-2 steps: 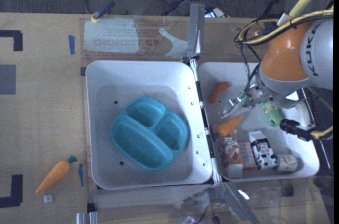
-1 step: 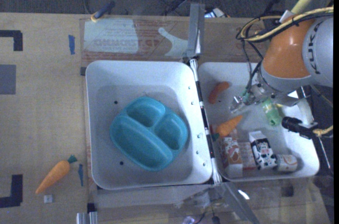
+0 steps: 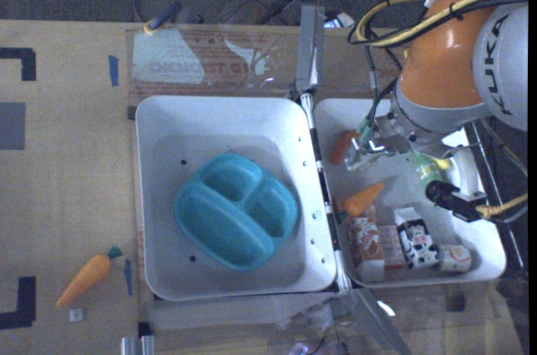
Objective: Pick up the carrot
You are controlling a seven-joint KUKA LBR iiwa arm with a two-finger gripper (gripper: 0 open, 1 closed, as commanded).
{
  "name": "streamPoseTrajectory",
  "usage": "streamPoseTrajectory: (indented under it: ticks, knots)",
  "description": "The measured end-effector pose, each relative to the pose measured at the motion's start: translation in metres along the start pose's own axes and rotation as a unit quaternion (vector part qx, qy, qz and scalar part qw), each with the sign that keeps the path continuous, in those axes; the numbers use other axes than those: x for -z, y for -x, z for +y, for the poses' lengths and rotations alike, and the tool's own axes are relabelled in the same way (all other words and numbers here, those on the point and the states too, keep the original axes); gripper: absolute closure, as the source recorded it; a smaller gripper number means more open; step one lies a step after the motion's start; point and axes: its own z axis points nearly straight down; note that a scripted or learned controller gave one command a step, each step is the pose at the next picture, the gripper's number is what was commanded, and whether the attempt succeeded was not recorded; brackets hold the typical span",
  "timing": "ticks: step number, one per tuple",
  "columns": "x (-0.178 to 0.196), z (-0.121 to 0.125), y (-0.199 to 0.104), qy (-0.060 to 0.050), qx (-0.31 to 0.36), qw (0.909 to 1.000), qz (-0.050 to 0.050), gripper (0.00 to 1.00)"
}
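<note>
Reaching in from the right, the grey arm (image 3: 470, 51) bent down over the right bin (image 3: 495, 261). Its gripper (image 3: 367, 150) hung low beside a brown piece (image 3: 341, 148); nothing showed between its fingers. The carrot (image 3: 364, 199) lay just below.

A grey arm (image 3: 503, 68) lettered "KUKA" in black carries a glossy orange band (image 3: 449, 51) shaped like a dome above the wrist. Yellow and black cables (image 3: 403, 9) loop over the band. Below it sits a grey metal wrist (image 3: 428, 114), with a silvery gripper (image 3: 362, 154) and a black connector (image 3: 449, 198) trailing a yellow lead.
</note>
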Motion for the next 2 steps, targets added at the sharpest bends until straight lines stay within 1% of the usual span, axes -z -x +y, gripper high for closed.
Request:
streamPoseTrajectory:
  ticks: [1,2]
  knots:
    - [0.000,0.000,0.001,0.000,-0.001,1.0000,0.000,0.00]
    - [-0.035,0.037,-0.049,0.000,0.052,0.9986,0.000,0.00]
